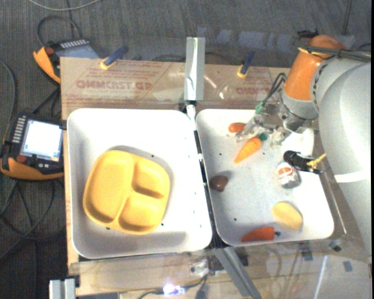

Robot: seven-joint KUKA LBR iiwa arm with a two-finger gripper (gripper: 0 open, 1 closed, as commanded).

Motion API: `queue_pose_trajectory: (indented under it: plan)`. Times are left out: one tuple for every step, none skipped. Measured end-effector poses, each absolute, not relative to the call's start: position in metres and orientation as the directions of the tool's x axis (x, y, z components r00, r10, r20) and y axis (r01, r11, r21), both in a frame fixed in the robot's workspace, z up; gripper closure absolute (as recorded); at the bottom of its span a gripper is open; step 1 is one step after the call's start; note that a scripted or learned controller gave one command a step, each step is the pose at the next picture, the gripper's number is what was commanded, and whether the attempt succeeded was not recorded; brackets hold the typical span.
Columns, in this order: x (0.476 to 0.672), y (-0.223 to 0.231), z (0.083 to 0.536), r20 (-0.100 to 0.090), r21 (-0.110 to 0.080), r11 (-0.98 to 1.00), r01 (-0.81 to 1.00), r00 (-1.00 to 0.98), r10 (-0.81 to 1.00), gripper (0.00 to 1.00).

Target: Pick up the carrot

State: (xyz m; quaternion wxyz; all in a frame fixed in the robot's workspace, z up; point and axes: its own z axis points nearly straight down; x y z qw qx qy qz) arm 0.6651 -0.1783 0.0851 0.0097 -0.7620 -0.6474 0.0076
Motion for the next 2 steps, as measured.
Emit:
queue_pose_trajectory:
  plan:
    - [0.667, -0.182, 0.098, -0.011, -0.012, -0.164, 0.986, 0.164, 0.986, 1.00]
    - [0.668, -0.121, 0.197, -0.002, -0.001, -0.259, 0.966, 0.259, 0.966, 1.00]
